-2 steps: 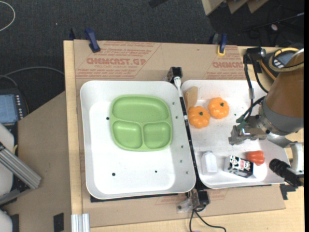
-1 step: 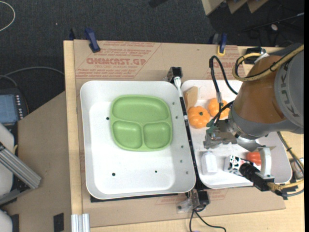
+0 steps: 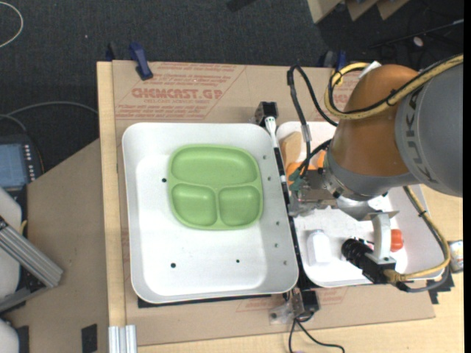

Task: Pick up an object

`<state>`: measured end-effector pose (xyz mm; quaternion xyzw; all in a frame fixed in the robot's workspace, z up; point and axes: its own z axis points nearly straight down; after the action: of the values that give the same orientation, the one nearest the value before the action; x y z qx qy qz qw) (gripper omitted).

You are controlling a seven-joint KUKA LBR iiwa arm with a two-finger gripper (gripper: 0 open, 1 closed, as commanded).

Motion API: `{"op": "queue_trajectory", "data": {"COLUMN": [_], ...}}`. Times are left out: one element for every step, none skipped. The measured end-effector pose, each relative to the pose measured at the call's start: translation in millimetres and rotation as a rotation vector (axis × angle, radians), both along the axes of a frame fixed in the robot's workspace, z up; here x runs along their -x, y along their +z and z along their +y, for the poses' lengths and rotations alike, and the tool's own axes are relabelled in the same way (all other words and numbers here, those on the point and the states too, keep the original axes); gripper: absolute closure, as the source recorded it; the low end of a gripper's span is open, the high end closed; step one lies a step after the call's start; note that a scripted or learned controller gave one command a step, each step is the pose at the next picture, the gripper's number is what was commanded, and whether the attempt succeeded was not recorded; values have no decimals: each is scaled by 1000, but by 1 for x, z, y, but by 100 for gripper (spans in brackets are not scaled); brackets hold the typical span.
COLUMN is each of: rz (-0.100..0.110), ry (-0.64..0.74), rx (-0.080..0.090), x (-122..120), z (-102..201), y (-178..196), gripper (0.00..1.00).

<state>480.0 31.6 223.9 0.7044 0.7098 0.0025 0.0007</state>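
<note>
Left bin (image 3: 140, 219): green divided plate (image 3: 215, 186) lies in far half. Right bin (image 3: 335, 274): arm (image 3: 383, 134) overhead, gripper (image 3: 307, 194) low by left wall, whether open or closed cannot tell. White block (image 3: 318, 247) below gripper; small orange object (image 3: 397, 240) further right.

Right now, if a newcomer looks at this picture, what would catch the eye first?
First comes the green tray, divided into three compartments, lying in the left bin of the view. Next is the arm, grey with an orange band, which hangs over the right bin and covers much of it. A small white block lies in that bin, just below the arm in the view.
</note>
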Motion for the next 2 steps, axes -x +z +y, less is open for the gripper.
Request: {"op": "queue_trajectory", "data": {"rz": [-11, -3], "ry": [-2, 1], "rx": [-1, -1], "x": [-1, 0], "z": [23, 88], "y": [131, 183], "gripper": [100, 100]}}
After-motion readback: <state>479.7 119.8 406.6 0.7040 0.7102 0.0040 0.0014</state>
